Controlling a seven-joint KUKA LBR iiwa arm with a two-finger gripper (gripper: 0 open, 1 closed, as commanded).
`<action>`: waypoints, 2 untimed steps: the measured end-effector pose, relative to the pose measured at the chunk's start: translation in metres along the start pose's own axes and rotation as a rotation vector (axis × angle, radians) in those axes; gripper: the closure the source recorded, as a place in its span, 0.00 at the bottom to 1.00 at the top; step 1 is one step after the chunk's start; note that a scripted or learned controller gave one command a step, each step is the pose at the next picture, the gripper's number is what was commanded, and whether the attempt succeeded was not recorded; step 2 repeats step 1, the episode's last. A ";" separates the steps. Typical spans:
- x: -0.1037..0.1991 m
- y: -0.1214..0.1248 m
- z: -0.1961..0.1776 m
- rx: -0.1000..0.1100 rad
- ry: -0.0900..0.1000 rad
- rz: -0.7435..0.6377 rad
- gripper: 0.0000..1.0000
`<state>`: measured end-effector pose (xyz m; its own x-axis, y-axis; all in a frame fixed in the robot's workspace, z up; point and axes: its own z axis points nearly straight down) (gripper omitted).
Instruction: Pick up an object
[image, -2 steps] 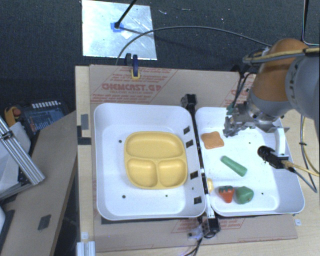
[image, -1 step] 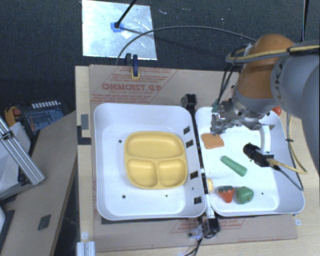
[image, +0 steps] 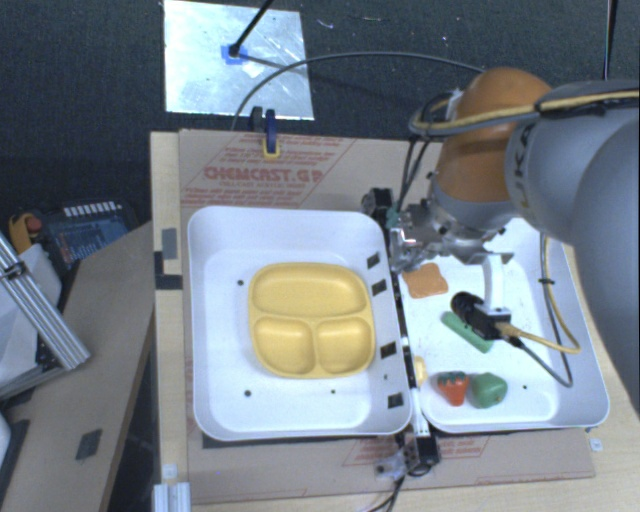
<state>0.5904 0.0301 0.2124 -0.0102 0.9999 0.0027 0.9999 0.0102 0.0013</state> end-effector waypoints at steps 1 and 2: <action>0.065 0.003 -0.004 -0.001 0.000 -0.001 1.00; 0.065 0.003 -0.004 -0.001 0.000 -0.001 1.00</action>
